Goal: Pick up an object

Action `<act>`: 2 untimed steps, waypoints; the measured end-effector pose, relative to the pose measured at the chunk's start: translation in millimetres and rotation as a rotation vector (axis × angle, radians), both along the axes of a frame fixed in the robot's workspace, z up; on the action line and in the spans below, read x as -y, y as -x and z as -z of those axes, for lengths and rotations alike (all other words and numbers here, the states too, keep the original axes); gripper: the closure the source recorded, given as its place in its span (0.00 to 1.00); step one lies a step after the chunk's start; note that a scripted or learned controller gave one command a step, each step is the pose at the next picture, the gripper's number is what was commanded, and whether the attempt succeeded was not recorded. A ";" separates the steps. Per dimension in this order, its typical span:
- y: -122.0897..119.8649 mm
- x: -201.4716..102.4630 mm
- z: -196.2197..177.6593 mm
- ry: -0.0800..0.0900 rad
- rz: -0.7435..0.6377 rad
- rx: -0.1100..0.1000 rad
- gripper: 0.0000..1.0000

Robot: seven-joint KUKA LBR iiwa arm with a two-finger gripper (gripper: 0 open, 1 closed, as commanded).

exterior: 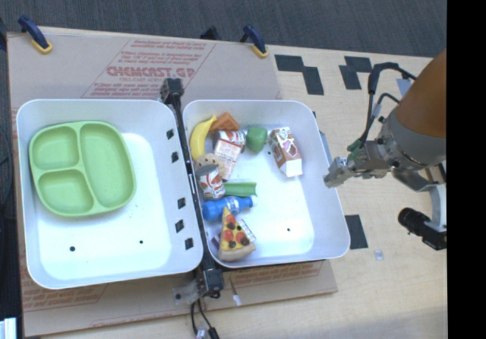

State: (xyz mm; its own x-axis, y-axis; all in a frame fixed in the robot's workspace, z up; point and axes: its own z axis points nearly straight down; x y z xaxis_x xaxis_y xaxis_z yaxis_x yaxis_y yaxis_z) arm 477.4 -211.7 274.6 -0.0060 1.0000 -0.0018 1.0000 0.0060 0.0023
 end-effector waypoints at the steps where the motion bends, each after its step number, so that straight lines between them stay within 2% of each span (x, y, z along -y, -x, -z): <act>1: -31.0 -1.2 51.2 -0.002 -0.002 -0.006 1.00; 2: -79.2 -0.8 13.8 -0.002 0.001 -0.002 1.00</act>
State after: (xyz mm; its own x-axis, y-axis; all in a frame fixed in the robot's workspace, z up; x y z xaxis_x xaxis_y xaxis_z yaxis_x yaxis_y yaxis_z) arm 556.6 -210.9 260.8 -0.0053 1.0000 -0.0003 1.0000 0.0053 0.0008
